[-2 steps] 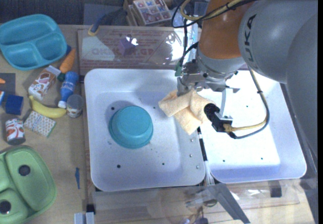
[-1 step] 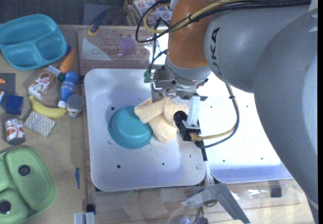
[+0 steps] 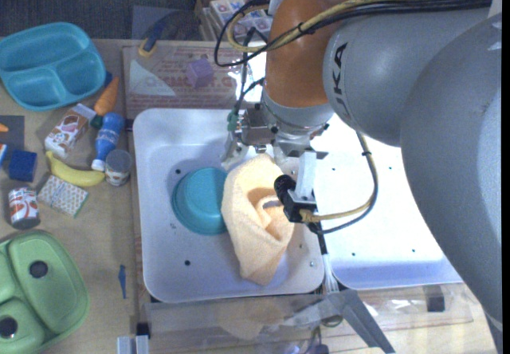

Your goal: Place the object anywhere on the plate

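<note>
Yellow cloth (image 3: 253, 225) heaped against the blue plate (image 3: 199, 199), touching its right edge, pincer (image 3: 264, 155) right of the plate, opening cannot be told.

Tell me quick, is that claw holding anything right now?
Gripper: cannot be told; it hangs right above the yellow cloth in the left bin.

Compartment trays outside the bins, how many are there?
2: a blue tray at the top left of the view, a green tray at the bottom left. The arm could hide more on the right.
</note>
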{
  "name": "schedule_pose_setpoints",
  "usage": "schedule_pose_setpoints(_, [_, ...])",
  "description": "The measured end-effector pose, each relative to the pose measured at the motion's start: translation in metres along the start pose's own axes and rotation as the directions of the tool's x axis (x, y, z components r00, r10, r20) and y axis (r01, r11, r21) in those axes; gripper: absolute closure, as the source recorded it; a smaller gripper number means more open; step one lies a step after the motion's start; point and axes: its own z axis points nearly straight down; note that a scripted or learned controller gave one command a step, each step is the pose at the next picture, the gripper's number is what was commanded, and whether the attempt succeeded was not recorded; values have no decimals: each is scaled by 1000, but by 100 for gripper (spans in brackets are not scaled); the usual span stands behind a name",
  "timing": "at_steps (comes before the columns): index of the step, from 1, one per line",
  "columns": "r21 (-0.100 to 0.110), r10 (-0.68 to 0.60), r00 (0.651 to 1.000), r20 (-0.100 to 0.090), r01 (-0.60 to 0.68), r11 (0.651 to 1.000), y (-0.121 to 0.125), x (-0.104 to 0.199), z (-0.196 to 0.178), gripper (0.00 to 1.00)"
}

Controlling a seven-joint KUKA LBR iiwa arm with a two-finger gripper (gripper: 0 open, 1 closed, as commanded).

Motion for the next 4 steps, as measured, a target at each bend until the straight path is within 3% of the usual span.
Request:
schedule_pose_setpoints(1, [-2,0,1000,0,0,1000,1,0,-10,100])
schedule_pose_setpoints(2, [-4,190,982,1,-190,982,87,-8,20,100])
schedule_pose_setpoints(3, [-1,-54,999,0,54,999,8,-84,6,100])
schedule_pose_setpoints(4, [-3,-396,918,1,396,918,-11,-27,28,100])
